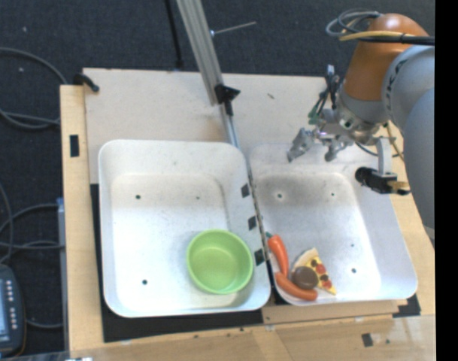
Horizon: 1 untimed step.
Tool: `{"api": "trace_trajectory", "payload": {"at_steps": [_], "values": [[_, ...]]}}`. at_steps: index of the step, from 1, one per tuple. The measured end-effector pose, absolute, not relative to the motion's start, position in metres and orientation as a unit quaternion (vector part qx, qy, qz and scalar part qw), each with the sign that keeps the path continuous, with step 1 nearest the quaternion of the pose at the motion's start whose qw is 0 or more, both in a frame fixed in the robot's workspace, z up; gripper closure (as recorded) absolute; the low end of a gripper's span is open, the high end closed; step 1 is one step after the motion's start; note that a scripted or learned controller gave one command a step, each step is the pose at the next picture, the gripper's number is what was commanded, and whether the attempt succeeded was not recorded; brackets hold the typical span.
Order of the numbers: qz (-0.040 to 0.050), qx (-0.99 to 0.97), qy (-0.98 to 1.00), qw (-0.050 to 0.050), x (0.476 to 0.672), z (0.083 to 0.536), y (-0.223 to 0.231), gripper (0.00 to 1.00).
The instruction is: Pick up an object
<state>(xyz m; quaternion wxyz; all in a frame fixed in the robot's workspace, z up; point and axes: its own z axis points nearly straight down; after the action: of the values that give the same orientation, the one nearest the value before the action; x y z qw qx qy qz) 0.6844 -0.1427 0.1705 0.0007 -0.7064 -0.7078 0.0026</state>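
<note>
The arm (pixel 394 66) reaches in over the far rim of the right bin (pixel 379 232), and its gripper (pixel 316 147) hangs above that bin's back edge with the two fingers spread apart and nothing between them. It is well apart from every candidate — all the objects lie at the near end of the bins.

The largest is a green bowl (pixel 219 260) in the near right corner of the left bin (pixel 138 201), upright, mouth up. It looks like thin, light plastic — stiff but probably slick, so a pinch over the rim, one finger inside and one outside, seems the surest hold; gripping across its full width would likely be too wide.

In the near left corner of the right bin a small cluster of what look like toy foods sits tight against the dividing wall. A pizza slice (pixel 320 269) lies flat, with a dark round piece (pixel 304 277) on or against it; flat things like this offer little to pinch from above. A reddish sausage (pixel 295 286) lies just beside them at the bin's near rim, and a carrot (pixel 278 251) lies along the wall. Both are narrow, light and probably hard and a little slippery; closing across the short width at mid-length should suit them, though the wall close by crowds one finger.
</note>
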Motion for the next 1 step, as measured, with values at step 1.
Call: {"api": "trace_trajectory", "payload": {"at_steps": [1], "values": [[0.0022,-0.707,-0.707,0.000,0.6760,0.1247,-0.1467,0.00]]}}
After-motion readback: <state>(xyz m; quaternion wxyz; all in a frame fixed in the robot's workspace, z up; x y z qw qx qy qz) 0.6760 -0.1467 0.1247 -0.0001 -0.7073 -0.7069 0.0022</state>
